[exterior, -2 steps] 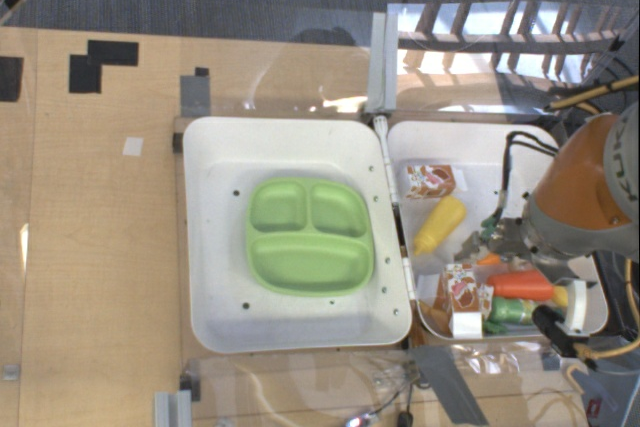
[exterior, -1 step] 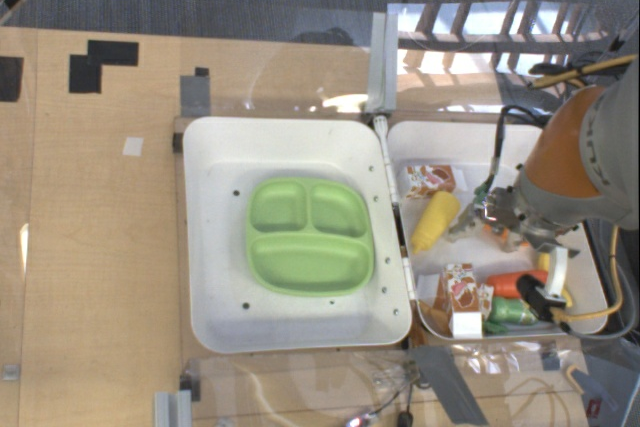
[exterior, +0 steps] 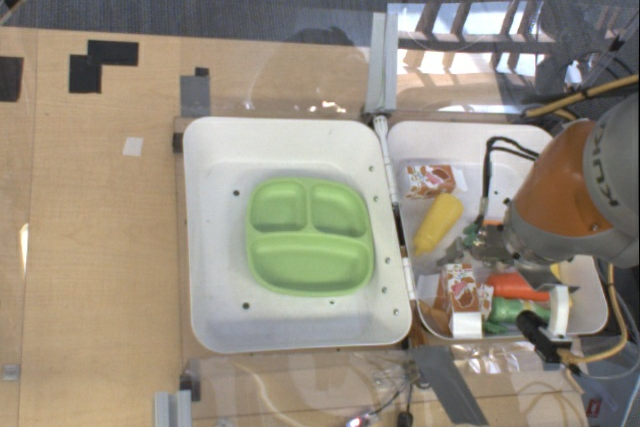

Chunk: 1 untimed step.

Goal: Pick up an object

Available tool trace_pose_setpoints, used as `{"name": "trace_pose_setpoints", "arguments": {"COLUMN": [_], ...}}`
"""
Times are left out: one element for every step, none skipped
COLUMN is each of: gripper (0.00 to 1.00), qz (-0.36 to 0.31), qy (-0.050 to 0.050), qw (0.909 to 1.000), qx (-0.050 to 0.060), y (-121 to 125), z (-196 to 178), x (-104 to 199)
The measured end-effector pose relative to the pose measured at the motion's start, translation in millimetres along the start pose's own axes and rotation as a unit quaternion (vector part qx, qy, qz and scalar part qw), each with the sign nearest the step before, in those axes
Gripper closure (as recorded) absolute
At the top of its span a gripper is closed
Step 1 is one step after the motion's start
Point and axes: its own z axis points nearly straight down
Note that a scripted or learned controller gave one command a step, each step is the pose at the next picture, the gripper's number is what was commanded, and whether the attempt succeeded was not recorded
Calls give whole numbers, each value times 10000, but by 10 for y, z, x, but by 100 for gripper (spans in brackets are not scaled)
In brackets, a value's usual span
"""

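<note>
Camera view: the arm (exterior: 580, 195) leans over the right bin (exterior: 420, 147), among a small heap of toy food.

The left bin (exterior: 205, 215) holds a green divided plate (exterior: 310, 237), lying flat near its middle. In the right bin, a yellow corn cob (exterior: 438, 222) lies tilted just below a red-and-white packet (exterior: 430, 180). A second red-and-white packet (exterior: 460, 288) sits lower, next to an orange carrot (exterior: 518, 287) with a green piece (exterior: 512, 311) just beneath it and a small white block (exterior: 466, 323) at the bin's near edge. The gripper (exterior: 485, 240) sits between the corn cob and the carrot, under the orange wrist band; whether it is spread or pressed together cannot be told, and nothing is seen pinched in it.
</note>
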Motion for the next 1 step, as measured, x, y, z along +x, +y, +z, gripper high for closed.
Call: {"name": "trace_pose_setpoints", "arguments": {"gripper": [100], "qz": [-17], "qy": [4], "qw": [10000], "qx": [-32], "y": [28], "z": [-117], "x": [12]}}
